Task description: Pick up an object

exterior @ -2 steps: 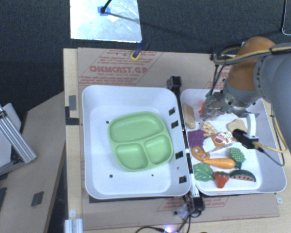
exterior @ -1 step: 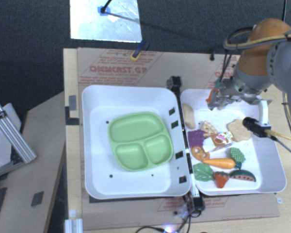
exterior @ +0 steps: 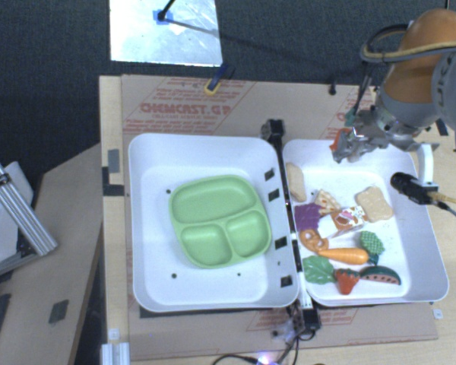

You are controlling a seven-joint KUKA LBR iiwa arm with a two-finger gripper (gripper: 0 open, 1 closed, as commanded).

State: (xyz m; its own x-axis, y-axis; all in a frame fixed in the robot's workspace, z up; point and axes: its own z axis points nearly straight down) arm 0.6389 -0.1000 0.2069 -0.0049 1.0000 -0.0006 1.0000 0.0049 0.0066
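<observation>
My gripper [exterior: 348, 147] hangs over the back left part of the right bin [exterior: 425, 234], above bare white floor, with nothing seen in it. Toy food lies in front of it. A tan oval loaf [exterior: 295, 181] sits by the divider, and a bread slice [exterior: 374, 203] lies to the right. Mid-bin are a cheese wedge [exterior: 327, 201], a purple cabbage [exterior: 308, 217] and a small printed box [exterior: 349, 218]. Nearer the front lie a pretzel [exterior: 311, 240], a carrot [exterior: 343, 255], a green leaf [exterior: 317, 268], a red strawberry [exterior: 346, 281] and a watermelon slice [exterior: 384, 276].
The left bin [exterior: 148, 204] holds a green divided plate [exterior: 216, 220]. A black-clipped divider [exterior: 281, 204] separates the bins. A shiny foil sheet [exterior: 166, 20] lies behind the bench. The arm's orange band [exterior: 425, 44] stands over the right bin's back right corner.
</observation>
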